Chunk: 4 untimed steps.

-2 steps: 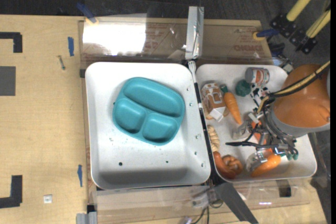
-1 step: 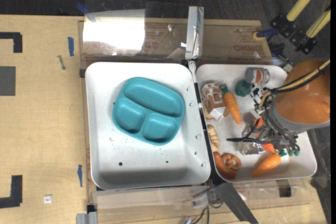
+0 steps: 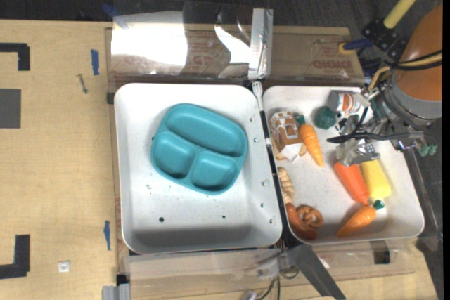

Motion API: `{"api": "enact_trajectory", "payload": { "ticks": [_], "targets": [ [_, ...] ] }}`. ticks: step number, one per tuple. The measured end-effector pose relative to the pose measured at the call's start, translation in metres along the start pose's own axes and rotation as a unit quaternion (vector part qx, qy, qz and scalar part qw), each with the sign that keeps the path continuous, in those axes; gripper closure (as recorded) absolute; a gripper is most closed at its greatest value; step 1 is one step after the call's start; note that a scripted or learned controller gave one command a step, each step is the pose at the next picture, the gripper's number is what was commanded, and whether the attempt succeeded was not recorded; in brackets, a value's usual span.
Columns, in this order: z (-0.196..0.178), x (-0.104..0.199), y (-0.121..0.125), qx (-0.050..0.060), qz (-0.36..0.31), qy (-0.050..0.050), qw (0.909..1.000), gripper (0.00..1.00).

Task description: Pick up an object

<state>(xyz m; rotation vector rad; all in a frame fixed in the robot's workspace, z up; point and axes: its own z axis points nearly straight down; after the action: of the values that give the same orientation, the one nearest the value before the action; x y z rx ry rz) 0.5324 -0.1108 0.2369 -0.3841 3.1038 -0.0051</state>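
Orange carrot [image 3: 351, 182] beside yellow piece [image 3: 377, 179], R bin [image 3: 408, 221], under gripper [image 3: 358, 140].

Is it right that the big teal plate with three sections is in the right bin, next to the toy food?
Not quite. The camera view shows the teal three-section plastic plate lying in the left white bin; the toy food is in the right white bin.

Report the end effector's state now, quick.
End effector: low over the right bin, just above the red-orange carrot and yellow piece; open or closed cannot be told, and no object shows in its grasp.
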Motion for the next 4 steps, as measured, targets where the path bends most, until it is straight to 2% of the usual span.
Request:
{"api": "enact_trajectory", "payload": {
  "ticks": [1, 2, 3, 4],
  "targets": [
    [-0.008, -0.054, 0.022, -0.001, 0.077, 0.002, 0.997, 1.0],
    [0.01, -0.07, 0.041, -0.001, 0.249, 0.006, 0.9685, 1.0],
    [-0.049, -0.069, 0.033, 0.0, 0.329, 0.002, 0.9444, 1.0],
    [0.003, -0.136, 0.03, 0.0, 0.332, 0.006, 0.9434, 1.0]
  ]
}}
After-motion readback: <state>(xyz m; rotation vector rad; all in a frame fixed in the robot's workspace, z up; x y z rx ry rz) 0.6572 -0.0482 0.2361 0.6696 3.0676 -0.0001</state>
